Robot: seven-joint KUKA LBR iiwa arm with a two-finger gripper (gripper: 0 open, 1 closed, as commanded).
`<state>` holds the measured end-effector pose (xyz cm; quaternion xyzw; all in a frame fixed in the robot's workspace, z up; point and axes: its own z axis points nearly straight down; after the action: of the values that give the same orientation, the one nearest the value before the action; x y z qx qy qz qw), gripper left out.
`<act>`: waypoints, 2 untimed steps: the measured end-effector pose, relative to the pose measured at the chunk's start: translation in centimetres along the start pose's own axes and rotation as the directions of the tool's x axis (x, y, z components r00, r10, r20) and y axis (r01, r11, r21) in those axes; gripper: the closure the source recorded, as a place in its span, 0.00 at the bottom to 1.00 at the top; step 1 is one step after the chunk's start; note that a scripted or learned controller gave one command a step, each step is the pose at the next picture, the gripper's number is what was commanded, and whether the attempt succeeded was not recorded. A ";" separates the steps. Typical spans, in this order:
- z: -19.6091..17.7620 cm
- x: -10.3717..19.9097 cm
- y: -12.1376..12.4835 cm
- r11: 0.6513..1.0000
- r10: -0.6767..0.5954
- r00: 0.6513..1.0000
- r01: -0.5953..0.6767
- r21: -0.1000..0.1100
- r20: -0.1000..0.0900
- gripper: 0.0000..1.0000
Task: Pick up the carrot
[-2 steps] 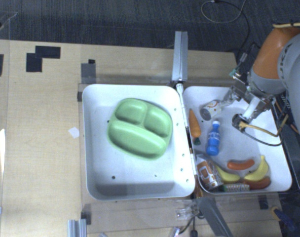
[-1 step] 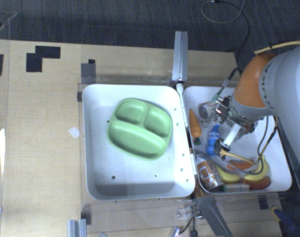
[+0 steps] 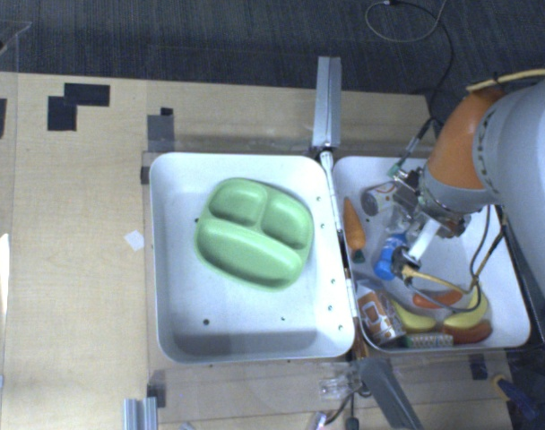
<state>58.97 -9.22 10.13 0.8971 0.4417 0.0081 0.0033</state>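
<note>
Carrot [image 3: 352, 224] lies along right bin's [image 3: 514, 325] left wall, untouched. My gripper [image 3: 401, 256] hangs just right of carrot, over blue item [image 3: 385, 263]; grip state: can't tell. Step: approach. Next: shift left over carrot, descend.

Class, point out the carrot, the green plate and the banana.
carrot [image 3: 352, 224]: camera view, middle of its orange body.
green plate [image 3: 255, 231]: camera view, ridge between compartments.
banana [image 3: 418, 320]: camera view, yellow body.

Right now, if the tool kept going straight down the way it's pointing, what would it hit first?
Most likely the small blue item lying just below the tool in the right bin, not the carrot, which lies off to the side along the bin's left wall. Depth is hard to judge from this slanted view.
</note>
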 end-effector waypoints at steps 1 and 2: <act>-8.4 6.3 -5.5 0.877 0.481 0.877 -0.481 0.005 0.013 1.00; -13.8 -3.9 -6.7 0.980 0.198 0.980 -0.198 0.008 0.011 1.00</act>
<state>51.00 -8.22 23.79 0.9367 0.3501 0.0016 0.0005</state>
